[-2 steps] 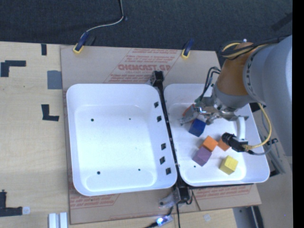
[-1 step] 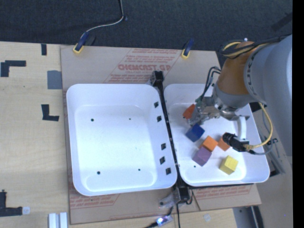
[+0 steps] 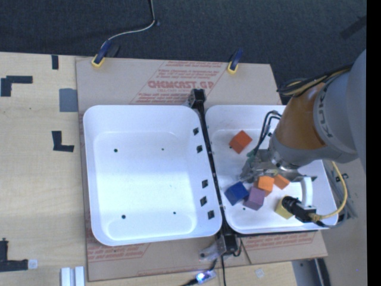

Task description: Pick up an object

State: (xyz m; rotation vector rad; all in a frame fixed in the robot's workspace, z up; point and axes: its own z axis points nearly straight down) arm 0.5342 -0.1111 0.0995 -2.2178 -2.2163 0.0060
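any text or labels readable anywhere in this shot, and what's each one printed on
"CHEMCAST GP", red print, upside down as seen here, on the brown cardboard sheet under the two bins; the last letters are uncertain.
More red print in lines around that word on the same sheet: too small and blurred to read.
Faint red marks on the cardboard's front edge: unreadable.
Dark lettering on the arm's grey housing: cut off, not readable.

A sheet of cardboard (image 3: 178, 85) with red lettering lies on the worktop (image 3: 36, 177), and everything else sits around it. Two clamps pin its far edge, one yellow (image 3: 100, 58) and one blue (image 3: 234, 61). A black cable (image 3: 143, 25) trails off beyond it across dark carpet (image 3: 238, 16). Black tape marks (image 3: 59, 142) lie left of it.
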